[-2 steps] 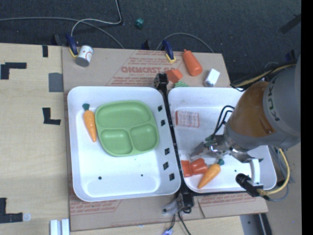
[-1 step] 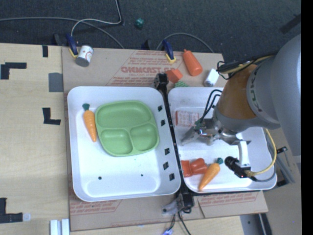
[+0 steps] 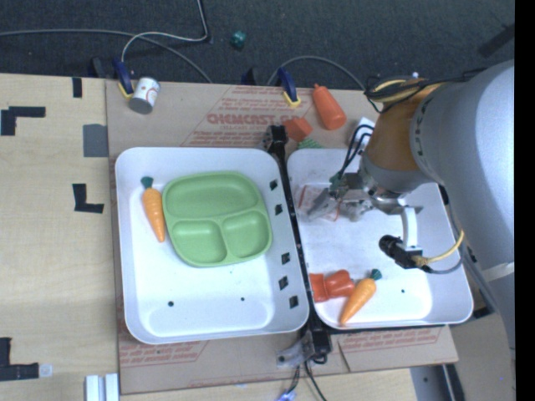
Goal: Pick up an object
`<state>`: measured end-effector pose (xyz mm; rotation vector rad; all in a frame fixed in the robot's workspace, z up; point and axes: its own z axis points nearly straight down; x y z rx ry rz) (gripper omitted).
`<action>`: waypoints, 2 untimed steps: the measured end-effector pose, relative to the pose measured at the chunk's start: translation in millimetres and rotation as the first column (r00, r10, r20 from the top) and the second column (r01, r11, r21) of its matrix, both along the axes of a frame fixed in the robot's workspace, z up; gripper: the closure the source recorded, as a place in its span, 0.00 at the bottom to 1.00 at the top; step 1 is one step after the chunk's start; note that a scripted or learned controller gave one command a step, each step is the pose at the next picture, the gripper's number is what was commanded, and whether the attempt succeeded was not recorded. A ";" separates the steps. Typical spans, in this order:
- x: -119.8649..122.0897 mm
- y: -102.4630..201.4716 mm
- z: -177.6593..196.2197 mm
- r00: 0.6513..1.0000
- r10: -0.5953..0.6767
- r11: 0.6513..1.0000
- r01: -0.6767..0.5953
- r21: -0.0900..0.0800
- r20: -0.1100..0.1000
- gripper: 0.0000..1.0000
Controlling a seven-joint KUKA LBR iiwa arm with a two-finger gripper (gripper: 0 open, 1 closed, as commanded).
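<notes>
Camera view has my pincer [image 3: 338, 200] low in the right bin [image 3: 435, 307], my arm [image 3: 435, 140] bent in from the right edge. Whether it is spread or pinching, I cannot tell. Near the bin's front wall lies a toy carrot [image 3: 357, 300], long axis slanting, green top up-right, tip down-left.

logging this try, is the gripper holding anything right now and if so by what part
Cannot be told. The gripper is low in the right bin, and blur hides what lies at its tip. The carrot there lies apart.
</notes>
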<state>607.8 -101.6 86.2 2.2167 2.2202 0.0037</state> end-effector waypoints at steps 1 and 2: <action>41.8 8.3 -0.9 1.000 0.001 1.000 -0.001 0.000 -0.002 0.00; 53.5 0.7 -1.1 1.000 0.001 1.000 -0.001 0.000 -0.003 0.00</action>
